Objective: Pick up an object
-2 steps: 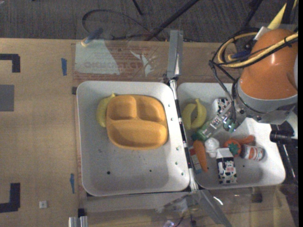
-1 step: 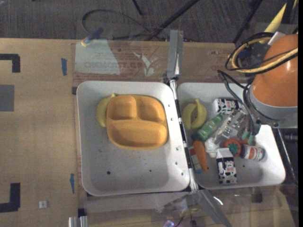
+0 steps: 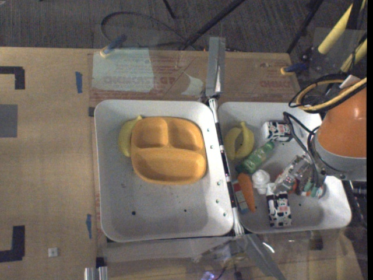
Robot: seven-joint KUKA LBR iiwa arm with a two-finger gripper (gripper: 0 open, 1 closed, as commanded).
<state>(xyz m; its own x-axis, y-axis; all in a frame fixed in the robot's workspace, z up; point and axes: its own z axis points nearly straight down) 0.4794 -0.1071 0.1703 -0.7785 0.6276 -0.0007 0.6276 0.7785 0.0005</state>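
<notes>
Gripper (image 3: 289,178) above right bin (image 3: 335,214), near carrot (image 3: 247,192)

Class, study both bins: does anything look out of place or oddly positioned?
Yes. In the left bin, the orange tray lies on top of a banana, hiding most of it. The right bin is a loose jumble: another banana, a green bottle and a carrot lying at odd angles.
</notes>
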